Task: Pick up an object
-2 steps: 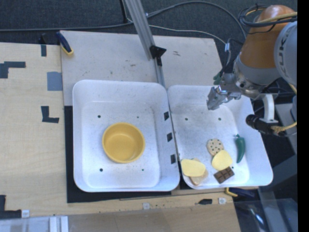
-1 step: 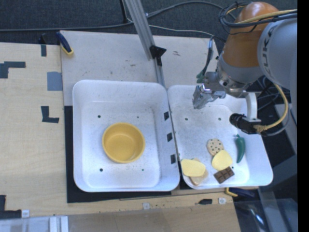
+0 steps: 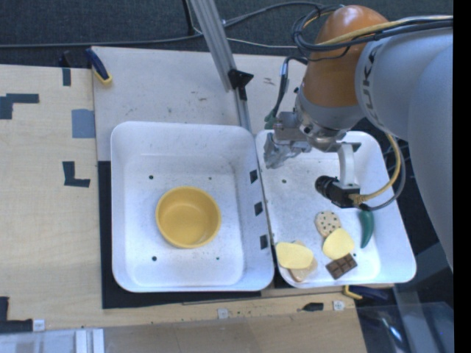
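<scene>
A grey robot arm with an orange band above the wrist (image 3: 346,57) reaches in from the right over a pale worktop (image 3: 162,87) that bears two shallow white plastic bins side by side. Its metal gripper (image 3: 277,153) hangs over the far left corner of the right bin (image 3: 294,201), close to the wall that this bin shares with the left bin (image 3: 140,160). From this slanted angle I cannot tell whether the gripper is open or closed, and nothing can be seen held in it. The things to pick lie well apart from it, clustered at the near end of the right bin. A round tan biscuit with dark specks (image 3: 327,221) lies just beside a curved green chilli pepper (image 3: 366,228), which sits near the bin's right wall. A flat yellow oval slice (image 3: 338,243) touches the biscuit's near edge. A small dark brown chocolate-like square (image 3: 341,266) lies against that slice. A second flat yellow slice (image 3: 294,254) rests near the dividing wall, overlapping a pale beige piece (image 3: 301,274) beneath it. In the left bin a round yellow plastic bowl (image 3: 188,216) stands upright, roughly in the middle of the floor.
</scene>
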Available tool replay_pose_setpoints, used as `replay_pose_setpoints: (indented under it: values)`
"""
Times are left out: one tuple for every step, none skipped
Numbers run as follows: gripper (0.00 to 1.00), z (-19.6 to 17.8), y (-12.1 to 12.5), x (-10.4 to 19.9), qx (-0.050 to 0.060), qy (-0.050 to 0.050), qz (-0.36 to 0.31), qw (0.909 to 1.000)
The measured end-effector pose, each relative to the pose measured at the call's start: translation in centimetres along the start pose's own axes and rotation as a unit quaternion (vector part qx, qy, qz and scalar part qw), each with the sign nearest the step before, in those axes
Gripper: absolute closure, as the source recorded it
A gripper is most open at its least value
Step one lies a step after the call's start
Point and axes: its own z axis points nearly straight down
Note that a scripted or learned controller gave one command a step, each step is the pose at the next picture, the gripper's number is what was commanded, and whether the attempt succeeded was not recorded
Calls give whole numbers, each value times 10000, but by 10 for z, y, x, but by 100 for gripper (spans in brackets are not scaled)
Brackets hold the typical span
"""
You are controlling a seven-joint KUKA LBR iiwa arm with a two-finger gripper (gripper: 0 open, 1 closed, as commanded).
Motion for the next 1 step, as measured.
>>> replay_pose_setpoints:
  values:
    - [100, 11, 1, 52, 0, -1, 2, 10000]
